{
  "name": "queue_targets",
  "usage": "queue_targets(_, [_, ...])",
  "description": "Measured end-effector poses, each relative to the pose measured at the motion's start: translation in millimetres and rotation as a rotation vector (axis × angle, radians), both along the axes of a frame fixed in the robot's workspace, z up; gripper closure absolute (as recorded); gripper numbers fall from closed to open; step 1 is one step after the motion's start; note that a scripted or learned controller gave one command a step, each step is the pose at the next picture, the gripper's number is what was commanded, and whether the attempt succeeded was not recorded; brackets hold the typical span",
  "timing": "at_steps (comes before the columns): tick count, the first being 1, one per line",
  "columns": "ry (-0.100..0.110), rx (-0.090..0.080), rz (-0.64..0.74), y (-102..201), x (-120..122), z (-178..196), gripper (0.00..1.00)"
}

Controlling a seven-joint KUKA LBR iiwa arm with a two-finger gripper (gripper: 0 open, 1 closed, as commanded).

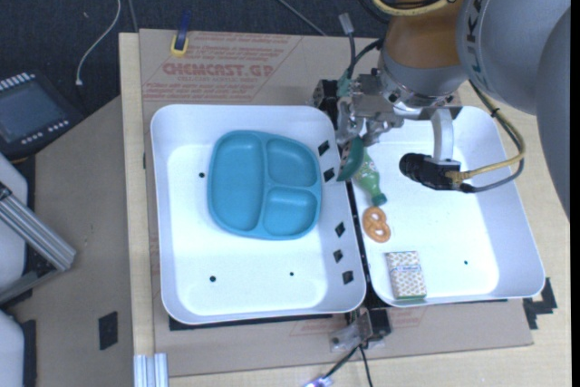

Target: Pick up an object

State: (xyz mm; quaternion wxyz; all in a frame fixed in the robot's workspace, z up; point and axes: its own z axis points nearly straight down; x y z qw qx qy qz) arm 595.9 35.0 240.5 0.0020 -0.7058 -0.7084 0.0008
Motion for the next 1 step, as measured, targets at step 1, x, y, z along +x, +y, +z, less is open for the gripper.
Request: queue_targets(1, [0.000, 0.000, 0.000, 51.0, 1.9, -13.8, 1.00])
